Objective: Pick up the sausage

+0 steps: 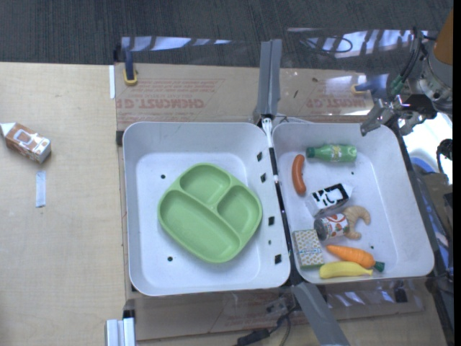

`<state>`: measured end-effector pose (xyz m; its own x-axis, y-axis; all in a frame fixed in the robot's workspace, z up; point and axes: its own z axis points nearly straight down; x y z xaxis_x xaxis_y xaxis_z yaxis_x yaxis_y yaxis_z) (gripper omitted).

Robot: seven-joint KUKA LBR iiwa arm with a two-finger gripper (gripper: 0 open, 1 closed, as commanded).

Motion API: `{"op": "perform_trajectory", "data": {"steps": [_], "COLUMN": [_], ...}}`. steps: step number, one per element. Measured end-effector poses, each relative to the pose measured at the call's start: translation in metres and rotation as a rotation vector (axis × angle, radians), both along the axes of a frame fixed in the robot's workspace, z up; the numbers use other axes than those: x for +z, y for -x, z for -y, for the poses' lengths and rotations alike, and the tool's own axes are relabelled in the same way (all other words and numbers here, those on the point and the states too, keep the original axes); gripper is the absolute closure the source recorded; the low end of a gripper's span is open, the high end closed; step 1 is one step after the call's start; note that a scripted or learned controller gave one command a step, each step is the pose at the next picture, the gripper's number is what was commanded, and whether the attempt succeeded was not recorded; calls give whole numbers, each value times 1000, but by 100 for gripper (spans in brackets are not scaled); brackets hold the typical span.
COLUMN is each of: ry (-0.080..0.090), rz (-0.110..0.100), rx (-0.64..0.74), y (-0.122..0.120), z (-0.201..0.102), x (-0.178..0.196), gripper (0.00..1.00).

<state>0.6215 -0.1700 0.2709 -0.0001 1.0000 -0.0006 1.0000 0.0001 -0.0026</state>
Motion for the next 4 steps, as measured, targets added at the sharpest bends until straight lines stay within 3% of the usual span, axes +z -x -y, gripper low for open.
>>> {"op": "perform_trajectory", "data": {"steps": [1,2,3,4], "ry": [0,-3,-1,-1], "rz": [1,-20,-17,-18], "rx": [84,87,86,85], "y": [-1,-22,-22,-22], "z": [-25,-74,-72,-72], "x": [-131,-185,-175,-175], "gripper": [0,0,100,0]}}
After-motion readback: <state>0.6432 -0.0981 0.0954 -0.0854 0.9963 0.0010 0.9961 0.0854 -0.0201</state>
